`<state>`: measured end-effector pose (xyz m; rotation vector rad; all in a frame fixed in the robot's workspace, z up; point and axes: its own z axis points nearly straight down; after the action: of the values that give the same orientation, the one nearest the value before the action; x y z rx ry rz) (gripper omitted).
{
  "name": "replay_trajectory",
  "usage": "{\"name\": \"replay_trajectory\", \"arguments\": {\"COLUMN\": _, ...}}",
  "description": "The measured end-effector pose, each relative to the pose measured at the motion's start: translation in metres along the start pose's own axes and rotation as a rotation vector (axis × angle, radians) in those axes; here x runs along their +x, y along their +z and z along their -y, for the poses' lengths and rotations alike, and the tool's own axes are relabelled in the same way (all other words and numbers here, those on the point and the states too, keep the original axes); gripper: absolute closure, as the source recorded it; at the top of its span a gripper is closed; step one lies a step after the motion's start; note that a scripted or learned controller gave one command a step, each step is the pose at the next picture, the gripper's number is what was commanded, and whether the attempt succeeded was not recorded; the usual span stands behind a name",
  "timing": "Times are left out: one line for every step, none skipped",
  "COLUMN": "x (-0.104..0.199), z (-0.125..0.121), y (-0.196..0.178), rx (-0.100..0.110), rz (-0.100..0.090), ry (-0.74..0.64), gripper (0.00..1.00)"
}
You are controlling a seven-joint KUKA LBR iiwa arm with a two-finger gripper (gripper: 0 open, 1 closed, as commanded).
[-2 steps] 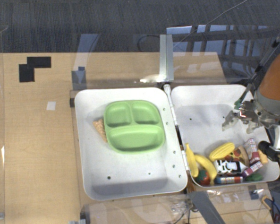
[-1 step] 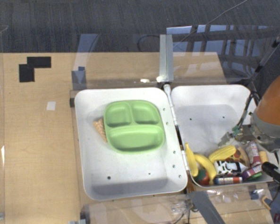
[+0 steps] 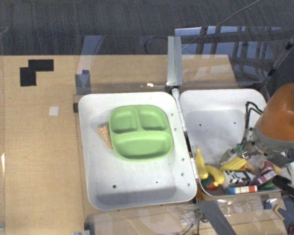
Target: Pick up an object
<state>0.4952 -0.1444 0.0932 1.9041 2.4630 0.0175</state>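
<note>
From above, my arm (image 3: pixel 285 118) reaches in from the right over the right bin (image 3: pixel 211 118), and my claw (image 3: pixel 246 150) sits low among the clutter at its near end; I cannot tell its state. Just beside it lie a yellow banana (image 3: pixel 210 172), a red-and-blue box (image 3: pixel 242 189) and other small objects. The left bin (image 3: pixel 99 187) holds a green divided plate (image 3: pixel 139 132).

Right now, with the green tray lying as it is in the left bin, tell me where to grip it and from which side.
Probably the green tray's raised rim along its near long edge, approached from above. It lies flat with compartments up, its left edge over a tan object, while bare floor of the left bin fronts that near edge.
</note>
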Motion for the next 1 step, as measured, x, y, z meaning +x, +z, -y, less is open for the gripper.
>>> {"name": "replay_trajectory", "arguments": {"x": 0.0011, "z": -0.0036, "y": -0.0118, "rx": -0.006, "rz": -0.002, "ry": -0.001, "gripper": 1.00}}
